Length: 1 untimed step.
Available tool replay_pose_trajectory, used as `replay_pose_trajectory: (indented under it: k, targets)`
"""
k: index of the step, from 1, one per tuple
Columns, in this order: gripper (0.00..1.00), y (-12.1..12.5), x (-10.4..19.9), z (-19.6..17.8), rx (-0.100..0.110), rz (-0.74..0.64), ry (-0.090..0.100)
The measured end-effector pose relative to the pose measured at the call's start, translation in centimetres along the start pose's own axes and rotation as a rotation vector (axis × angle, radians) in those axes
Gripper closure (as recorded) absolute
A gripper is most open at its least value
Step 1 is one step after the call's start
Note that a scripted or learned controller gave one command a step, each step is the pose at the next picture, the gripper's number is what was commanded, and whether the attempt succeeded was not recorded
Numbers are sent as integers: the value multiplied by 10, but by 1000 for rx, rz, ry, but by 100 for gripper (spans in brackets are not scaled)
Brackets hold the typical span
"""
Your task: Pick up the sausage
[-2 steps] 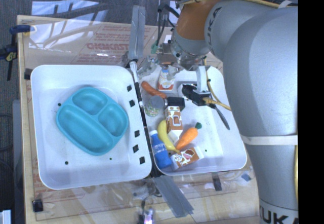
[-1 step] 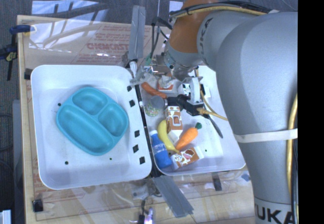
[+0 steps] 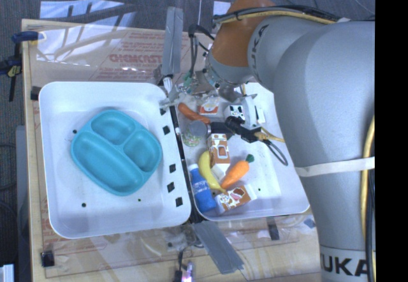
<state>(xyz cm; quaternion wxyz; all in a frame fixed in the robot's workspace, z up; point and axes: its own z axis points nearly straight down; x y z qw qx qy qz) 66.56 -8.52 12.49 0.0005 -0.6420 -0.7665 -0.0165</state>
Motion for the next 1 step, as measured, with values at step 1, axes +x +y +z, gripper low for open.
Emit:
replay_pose_trajectory:
  k: [1]
  targets:
    - [0,6,-4,4,-6,-63,9]
